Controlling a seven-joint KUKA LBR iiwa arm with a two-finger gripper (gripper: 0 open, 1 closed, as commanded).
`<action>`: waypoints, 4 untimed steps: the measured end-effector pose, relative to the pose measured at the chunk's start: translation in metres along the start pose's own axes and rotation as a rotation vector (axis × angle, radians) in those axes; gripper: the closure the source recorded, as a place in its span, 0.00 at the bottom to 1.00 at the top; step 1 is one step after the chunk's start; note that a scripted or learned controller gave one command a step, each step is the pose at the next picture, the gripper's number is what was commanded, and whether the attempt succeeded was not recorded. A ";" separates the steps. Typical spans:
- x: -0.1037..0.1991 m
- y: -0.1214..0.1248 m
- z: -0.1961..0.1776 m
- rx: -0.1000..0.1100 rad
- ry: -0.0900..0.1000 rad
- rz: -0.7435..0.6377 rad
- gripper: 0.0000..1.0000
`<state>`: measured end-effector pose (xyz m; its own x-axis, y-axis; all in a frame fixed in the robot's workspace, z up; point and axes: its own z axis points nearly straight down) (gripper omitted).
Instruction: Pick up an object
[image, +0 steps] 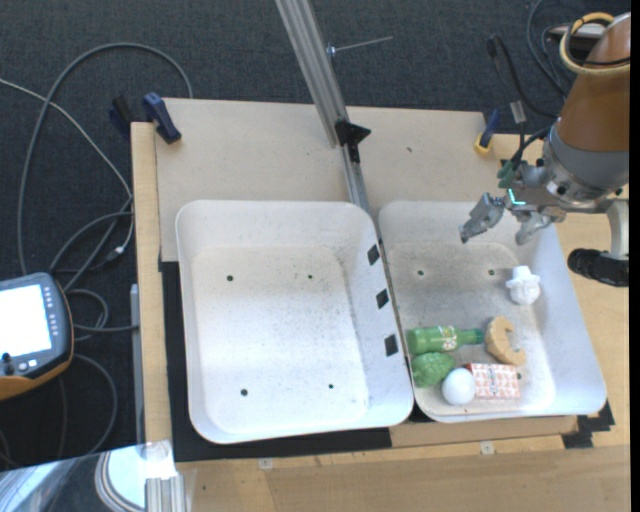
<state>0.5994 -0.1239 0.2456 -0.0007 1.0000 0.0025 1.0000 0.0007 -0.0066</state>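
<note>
Nearest the camera, along the near wall of the right bin (575, 330), sits a cluster of small things: a white ball (458, 386) touching a red-and-white patterned block (496, 381), a green leafy toy (431, 367) just beside the ball, a green bottle (444, 339) lying on its side behind them, and a tan bread-like piece (503, 341) at the bottle's right end. A small white figure (522, 286) lies apart from that group, closer to the bin's right wall. Above the far part of this bin hangs the gripper (506, 220), its two grey fingers (482, 217) spread wide apart with nothing between them; one finger points toward the bin's middle, the other toward the white figure, and neither touches any object. Outward from the fingers comes the grey wrist with a small teal light, then the orange band (600, 95) of the arm reaching in from the right. The left bin (200, 250) lies just beside the right one, their rims overlapping at the middle, where three black marks show. A metal rail (318, 80) slants down to that seam. Both bins rest on a tan bench (250, 150) with blue clamps at its far corners, and a handheld screen pendant (30, 325) lies on the dark floor at the left.
</note>
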 end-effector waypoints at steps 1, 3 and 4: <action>0.000 0.000 -0.002 -0.004 -0.001 0.000 0.00; -0.005 0.006 0.085 0.000 -0.001 0.001 0.00; -0.007 0.003 0.129 0.001 -0.001 0.001 0.00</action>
<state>0.6020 -0.1306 0.1169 0.0005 1.0000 0.0019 1.0000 -0.0004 -0.0072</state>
